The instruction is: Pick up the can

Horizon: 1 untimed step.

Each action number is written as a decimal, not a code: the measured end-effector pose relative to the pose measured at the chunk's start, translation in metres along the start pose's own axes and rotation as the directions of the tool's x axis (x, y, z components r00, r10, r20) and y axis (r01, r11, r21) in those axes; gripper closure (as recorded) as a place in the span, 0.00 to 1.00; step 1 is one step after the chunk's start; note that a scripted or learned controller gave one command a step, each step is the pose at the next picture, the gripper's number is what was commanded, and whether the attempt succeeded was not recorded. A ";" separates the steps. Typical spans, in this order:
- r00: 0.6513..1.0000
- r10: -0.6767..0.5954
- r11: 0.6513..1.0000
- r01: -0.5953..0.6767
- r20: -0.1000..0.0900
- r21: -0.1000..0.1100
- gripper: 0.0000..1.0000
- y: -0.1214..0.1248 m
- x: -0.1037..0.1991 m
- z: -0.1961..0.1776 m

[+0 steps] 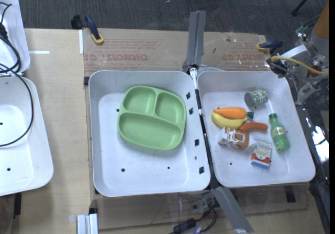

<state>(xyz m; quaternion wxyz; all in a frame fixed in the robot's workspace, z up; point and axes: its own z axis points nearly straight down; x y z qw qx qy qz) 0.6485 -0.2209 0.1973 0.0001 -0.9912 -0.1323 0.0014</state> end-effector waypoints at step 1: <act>0.987 -0.158 0.987 0.158 0.001 0.002 0.00 -0.024 -0.003 0.031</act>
